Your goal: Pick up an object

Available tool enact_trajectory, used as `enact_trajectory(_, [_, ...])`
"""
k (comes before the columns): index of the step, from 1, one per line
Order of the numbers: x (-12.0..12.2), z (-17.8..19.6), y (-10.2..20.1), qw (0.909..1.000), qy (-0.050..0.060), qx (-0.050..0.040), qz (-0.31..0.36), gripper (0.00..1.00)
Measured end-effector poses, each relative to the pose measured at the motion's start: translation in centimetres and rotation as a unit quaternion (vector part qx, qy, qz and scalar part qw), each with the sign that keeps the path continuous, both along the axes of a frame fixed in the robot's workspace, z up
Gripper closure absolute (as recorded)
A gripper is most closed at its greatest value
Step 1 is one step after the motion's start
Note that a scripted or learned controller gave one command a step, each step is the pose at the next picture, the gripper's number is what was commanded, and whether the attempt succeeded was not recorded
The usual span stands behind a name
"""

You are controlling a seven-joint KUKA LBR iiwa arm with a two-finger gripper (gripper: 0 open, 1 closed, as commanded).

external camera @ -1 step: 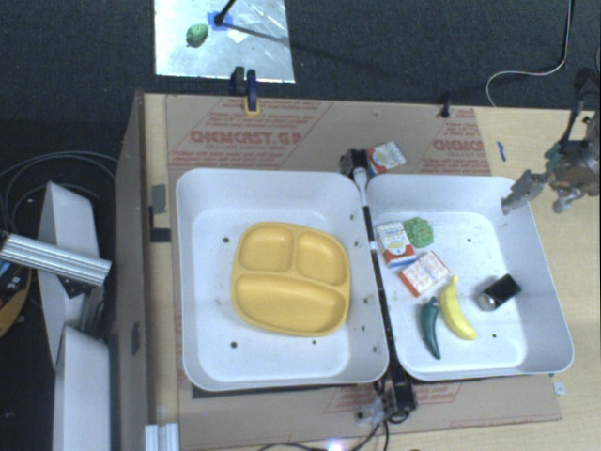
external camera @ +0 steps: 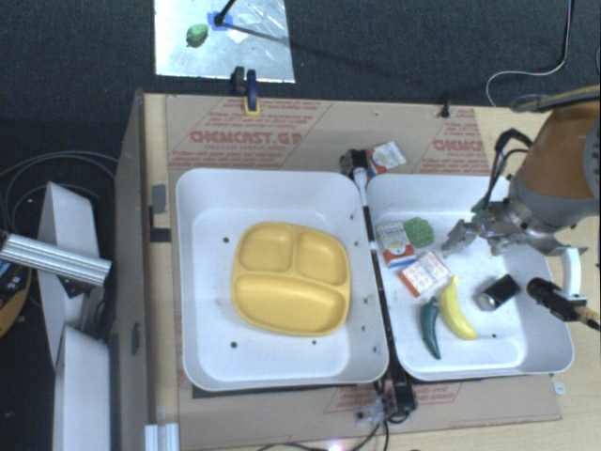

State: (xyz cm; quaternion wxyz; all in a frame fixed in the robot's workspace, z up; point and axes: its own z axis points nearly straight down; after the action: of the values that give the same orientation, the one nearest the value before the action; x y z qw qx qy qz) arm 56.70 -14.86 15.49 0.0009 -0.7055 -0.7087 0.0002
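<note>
From my remote station I see two shallow white bins side by side on a brown cardboard-covered bench (external camera: 282, 125).

Left white bin (external camera: 202, 252): it holds one yellow plastic divided plate (external camera: 289, 278) with three compartments, lying flat near the bin's middle.

Right white bin (external camera: 535, 350): it holds the candidate objects.
- A small white carton with a red and blue label (external camera: 395, 241) lies at the bin's left side.
- A green bumpy broccoli-like toy (external camera: 419, 232) lies just beside that carton, on its right.
- A small red-and-white printed box (external camera: 424, 273) lies below those two, tilted.
- A yellow plastic banana (external camera: 457, 312) lies below and right of the box, near it.
- A dark green plastic pepper (external camera: 430, 327) lies just beside the banana, on its left.
- A small black-and-silver cylindrical object (external camera: 496, 292) lies to the right of the banana, apart from it.

The grey arm with the orange band (external camera: 563, 153) enters from the right. Its gripper (external camera: 467, 234) hangs over the upper middle of the right bin. I cannot tell whether the gripper is apart or together; nothing shows between its tips. The broccoli-like toy is the nearest object, to the gripper's left; the printed box lies below and left of it; the banana lies well below it.

A further small printed carton (external camera: 385, 157) lies outside the bins, on the cardboard above their junction.
</note>
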Motion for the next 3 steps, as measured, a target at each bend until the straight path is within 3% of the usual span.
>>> enact_trajectory(1, [-2.4, -6.6, 0.1, 1.0000, -0.007, -0.0006, -0.001, 0.00])
enact_trajectory(2, [-6.8, -6.6, 4.0, 1.0000, -0.009, -0.0021, -0.002, 0.00])
enact_trajectory(3, [-6.7, -5.5, 4.1, 1.0000, -0.009, -0.0013, -0.002, 1.00])
